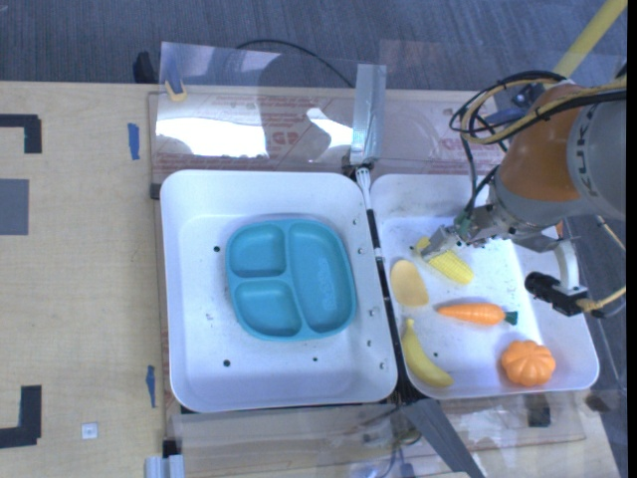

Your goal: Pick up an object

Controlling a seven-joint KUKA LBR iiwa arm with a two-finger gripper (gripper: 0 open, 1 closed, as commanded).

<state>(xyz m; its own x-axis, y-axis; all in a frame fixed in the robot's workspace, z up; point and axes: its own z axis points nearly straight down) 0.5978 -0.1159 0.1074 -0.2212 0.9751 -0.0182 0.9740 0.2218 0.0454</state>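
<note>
My gripper (445, 241) hangs low in the upper part of the right bin (582, 352), coming down from the orange-banded wrist (537, 162). Its tip is right at the upper end of a yellow corn cob (453, 266), which lies slanted on the bin floor. A pale yellow oval piece (408, 283) lies just left of the corn. Below them lie an orange carrot (472, 314) with a green tip, a yellow banana (424, 358) and an orange pumpkin (527, 362).
The left bin (189, 366) holds a blue divided plate (292, 278). A metal divider (369, 222) runs between the bins. Black and yellow cables (503, 103) loop above the wrist. A clear plastic wall (259, 118) stands behind the bins.
</note>
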